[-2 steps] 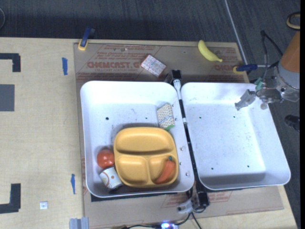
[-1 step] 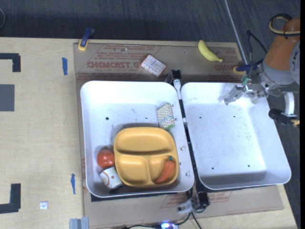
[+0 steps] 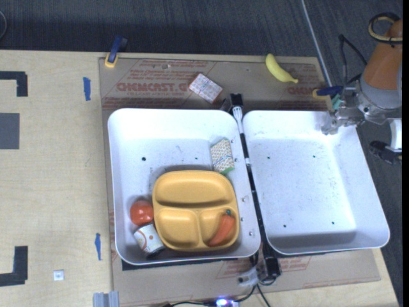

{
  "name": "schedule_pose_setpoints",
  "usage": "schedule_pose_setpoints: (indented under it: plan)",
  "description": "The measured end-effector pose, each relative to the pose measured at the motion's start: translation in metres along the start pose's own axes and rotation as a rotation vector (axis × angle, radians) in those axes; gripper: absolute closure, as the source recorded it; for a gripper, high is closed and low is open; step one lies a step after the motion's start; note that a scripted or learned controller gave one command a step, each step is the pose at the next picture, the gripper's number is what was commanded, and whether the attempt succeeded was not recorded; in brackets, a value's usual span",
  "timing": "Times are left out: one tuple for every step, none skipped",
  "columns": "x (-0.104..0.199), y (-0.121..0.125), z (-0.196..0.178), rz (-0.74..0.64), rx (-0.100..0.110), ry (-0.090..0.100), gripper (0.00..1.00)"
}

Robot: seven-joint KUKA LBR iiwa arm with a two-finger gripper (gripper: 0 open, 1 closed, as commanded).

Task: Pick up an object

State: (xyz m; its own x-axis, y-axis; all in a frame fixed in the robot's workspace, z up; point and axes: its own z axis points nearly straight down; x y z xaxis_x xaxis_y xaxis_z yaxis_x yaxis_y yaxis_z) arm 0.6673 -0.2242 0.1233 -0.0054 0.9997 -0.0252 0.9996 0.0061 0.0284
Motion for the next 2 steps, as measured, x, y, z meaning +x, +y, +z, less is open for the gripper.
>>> schedule_pose_setpoints:
  plan:
    - [-0.002, -0.032, -0.094, 0.006, 0.025, 0.023, 1.00]
    - [0.080, -0.077, -0.110, 0.004, 0.029, 0.026, 1.00]
